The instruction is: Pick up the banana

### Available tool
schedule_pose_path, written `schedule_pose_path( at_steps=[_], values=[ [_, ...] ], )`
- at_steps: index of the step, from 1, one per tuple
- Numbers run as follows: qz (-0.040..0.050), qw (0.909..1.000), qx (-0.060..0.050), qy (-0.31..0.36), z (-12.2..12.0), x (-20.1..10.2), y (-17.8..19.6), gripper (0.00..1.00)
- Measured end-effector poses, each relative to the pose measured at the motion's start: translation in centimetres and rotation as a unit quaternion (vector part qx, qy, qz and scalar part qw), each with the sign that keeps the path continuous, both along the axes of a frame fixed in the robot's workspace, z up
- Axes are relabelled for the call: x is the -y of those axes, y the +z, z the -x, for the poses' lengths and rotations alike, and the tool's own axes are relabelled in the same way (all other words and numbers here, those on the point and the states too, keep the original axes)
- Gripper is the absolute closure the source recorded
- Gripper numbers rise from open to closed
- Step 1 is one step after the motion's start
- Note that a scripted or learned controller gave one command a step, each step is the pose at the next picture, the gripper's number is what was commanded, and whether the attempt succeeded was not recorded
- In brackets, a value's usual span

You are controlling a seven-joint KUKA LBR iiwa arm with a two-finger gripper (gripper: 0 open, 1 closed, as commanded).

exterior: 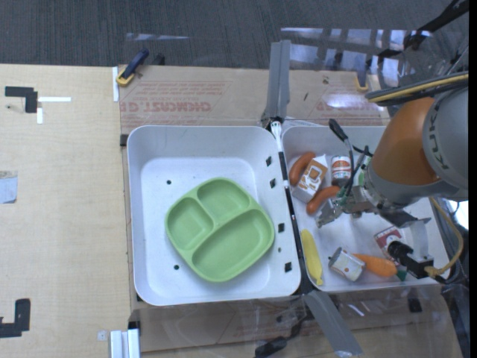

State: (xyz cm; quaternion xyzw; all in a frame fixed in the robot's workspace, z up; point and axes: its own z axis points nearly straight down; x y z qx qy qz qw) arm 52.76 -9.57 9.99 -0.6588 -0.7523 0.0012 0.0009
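The gripper (330, 213) hangs low in the right bin (339, 131), and whether its fingers are apart or together cannot be told, since the metal tips blur against the bin floor; nothing is seen between them. Just above the fingers lies an orange sausage-shaped piece (323, 197), close to touching them. A little farther up sit a small carton (312, 176), a second orange piece (300, 167) and a small can (341, 169), clustered near the bin's top left. Below and left of the fingers, apart from them, the banana (311, 256) lies lengthwise along the right bin's left wall, untouched. Below and right of the fingers rest a small box (346, 264) and a carrot (376, 265), side by side near the bottom wall. Well left of the fingers, past the divider, the left bin (141, 200) holds a green plate (220, 229) with three compartments, lying at a tilt on the bin floor.
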Motion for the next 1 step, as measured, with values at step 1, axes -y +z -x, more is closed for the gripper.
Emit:
schedule_pose_path(
  at_steps=[1],
  values=[
    [-0.0001, 0.9960, 0.001, 0.089, 4.98, -12.94, 9.14, 0.00]
  ],
)
